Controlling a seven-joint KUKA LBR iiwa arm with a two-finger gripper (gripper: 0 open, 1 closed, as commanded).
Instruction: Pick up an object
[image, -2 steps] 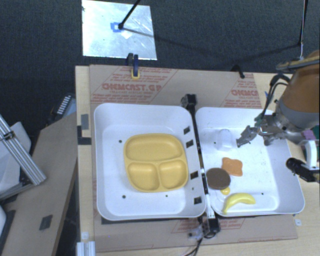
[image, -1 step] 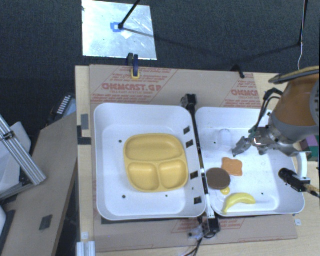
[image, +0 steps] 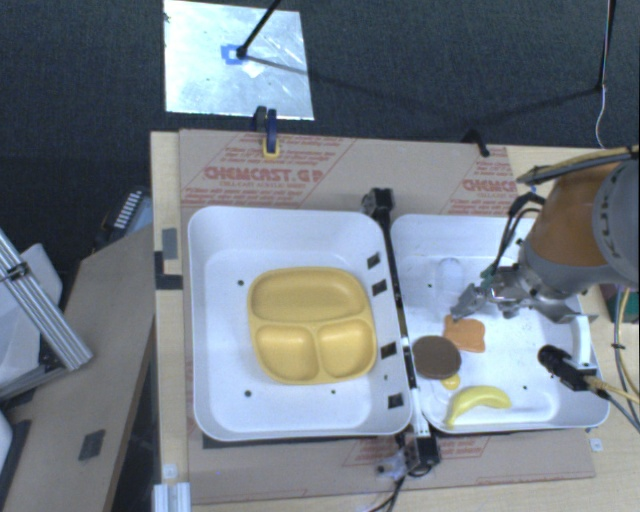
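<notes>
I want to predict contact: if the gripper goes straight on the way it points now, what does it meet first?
Probably the orange piece: the gripper points down-left, just above it. Depth is unclear from this slanted view.

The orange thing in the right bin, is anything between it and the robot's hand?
Nothing visible blocks it. The hand hangs just above the flat orange piece in the right bin. The brown disc touches its lower left edge, and the banana lies nearer the front, off the path.
</notes>
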